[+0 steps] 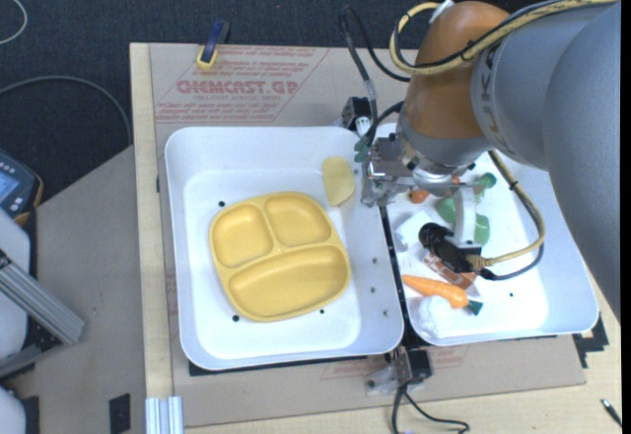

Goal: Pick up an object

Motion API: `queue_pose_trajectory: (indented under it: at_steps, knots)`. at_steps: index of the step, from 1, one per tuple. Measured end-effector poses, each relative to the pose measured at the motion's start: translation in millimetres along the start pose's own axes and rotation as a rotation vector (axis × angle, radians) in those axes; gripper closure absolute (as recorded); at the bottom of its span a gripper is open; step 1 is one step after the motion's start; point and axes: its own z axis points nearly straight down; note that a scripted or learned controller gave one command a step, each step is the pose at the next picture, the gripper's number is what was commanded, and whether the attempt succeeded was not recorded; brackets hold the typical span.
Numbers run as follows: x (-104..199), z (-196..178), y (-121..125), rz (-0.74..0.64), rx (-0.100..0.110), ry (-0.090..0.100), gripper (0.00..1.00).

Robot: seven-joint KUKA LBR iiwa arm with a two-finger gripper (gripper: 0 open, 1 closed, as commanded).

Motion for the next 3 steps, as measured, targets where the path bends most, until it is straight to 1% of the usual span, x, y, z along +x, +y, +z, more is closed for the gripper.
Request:
queue_pose_trajectory:
  at_steps: [1,2,3]
  knots:
    - [-14,-163,-73,-0.007,-0.011,0.005,1.0]
    - [-31,-31,-42,-0.003,0.011,0.002,1.0]
    - [5,-11,-52,-0.009,0.007,0.005,1.0]
